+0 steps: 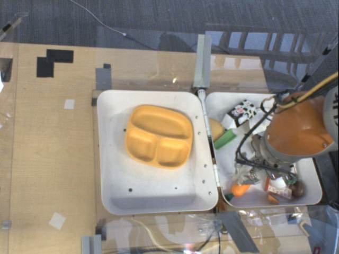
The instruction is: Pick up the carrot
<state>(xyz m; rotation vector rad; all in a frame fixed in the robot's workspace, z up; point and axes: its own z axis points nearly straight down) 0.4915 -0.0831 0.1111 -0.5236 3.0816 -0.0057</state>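
The tool (253,178) hangs just above the carrot (241,190) in the right bin (317,194); I cannot tell its state. Drop straight, avoiding neighbouring toys.
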